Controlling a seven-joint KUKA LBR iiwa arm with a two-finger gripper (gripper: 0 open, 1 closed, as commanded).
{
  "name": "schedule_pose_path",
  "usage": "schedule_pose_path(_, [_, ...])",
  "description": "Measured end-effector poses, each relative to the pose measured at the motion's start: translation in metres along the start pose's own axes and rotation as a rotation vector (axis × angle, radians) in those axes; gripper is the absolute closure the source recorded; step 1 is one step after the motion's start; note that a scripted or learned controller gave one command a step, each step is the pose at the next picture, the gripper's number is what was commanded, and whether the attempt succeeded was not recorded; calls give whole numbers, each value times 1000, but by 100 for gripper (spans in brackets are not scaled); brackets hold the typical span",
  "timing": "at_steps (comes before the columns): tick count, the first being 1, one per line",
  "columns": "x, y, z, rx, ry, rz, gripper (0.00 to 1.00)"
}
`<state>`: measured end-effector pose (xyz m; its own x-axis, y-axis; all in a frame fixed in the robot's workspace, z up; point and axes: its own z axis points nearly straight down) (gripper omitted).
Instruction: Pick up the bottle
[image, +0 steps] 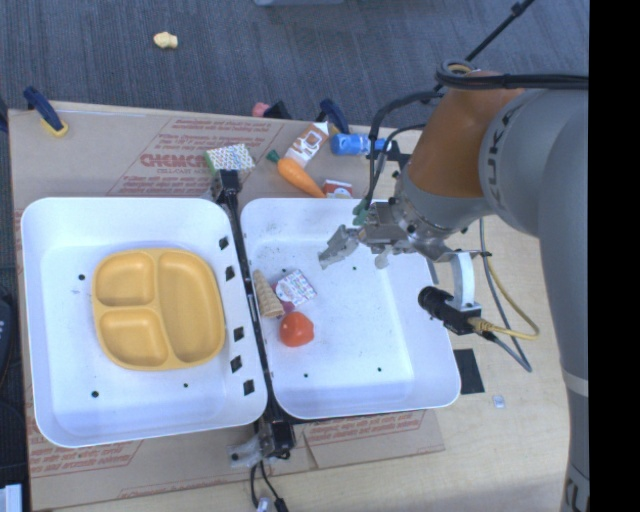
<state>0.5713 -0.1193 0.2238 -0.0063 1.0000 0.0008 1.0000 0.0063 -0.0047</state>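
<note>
The bottle (309, 143), small and white with an orange label, lies on the cardboard behind the right bin (425, 385), outside it. My gripper (359, 254) hangs over the back part of the right bin, to the right of and in front of the bottle and well apart from it. Its fingers (337, 248) are spread and nothing is between them.
An orange carrot (298, 177), a blue item (348, 145) and a checkered packet (230, 158) lie near the bottle. The right bin holds a cone (266, 294), a small packet (296, 289) and a red fruit (296, 329). A yellow divided plate (158, 307) sits in the left bin.
</note>
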Motion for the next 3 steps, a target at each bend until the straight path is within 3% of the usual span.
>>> schedule_pose_path(1, [0,0,-10,2,0,-4,100])
schedule_pose_path(2, [81,-31,33,1,0,68,100])
schedule_pose_path(3, [92,-95,33,1,0,-19,100])
